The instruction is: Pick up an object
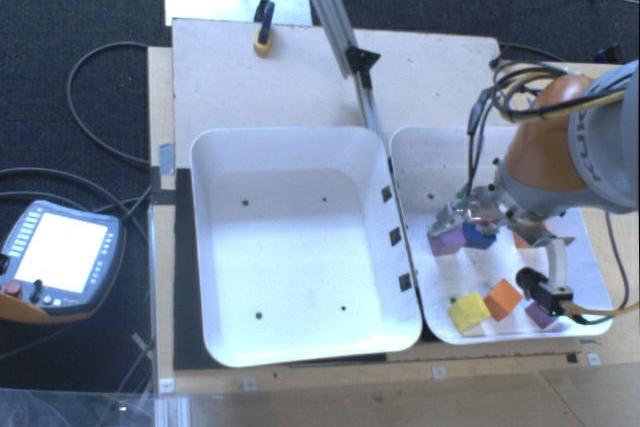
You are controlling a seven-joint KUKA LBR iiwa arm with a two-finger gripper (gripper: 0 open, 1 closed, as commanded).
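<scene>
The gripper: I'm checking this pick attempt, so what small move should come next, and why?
Probably a short, straight descent. The gripper sits low in the right bin, right at the purple block and blue block, while the yellow block and orange block lie apart, nearer the front.

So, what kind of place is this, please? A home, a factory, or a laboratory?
Most likely a robotics laboratory or test cell. A grey and orange robot arm reaches over two white bins, one holding small coloured blocks, and a teach pendant with cables lies on the dark carpet beside the bench.
</scene>
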